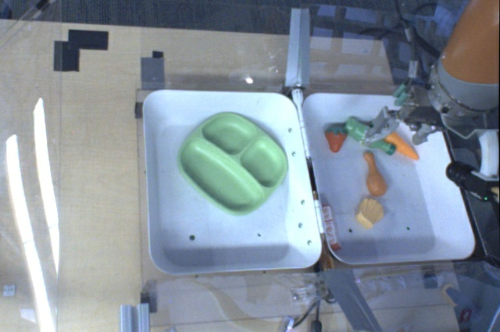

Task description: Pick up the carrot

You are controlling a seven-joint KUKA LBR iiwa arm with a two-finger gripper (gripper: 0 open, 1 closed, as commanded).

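Over the right bin (437, 240), gripper (388, 127) hangs at the carrot (400, 144), finger state indiscernible; carrot not yet lifted.

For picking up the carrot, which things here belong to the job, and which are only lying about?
Belong to the job:
carrot
gripper, just above it
right bin

Only lying about:
green divided plate in the left bin
strawberry
brown pear-shaped piece
yellow piece

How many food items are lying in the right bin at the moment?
4: a strawberry at upper left, a carrot by the gripper, a drumstick mid-bin, a yellow piece below it. The arm may hide more.
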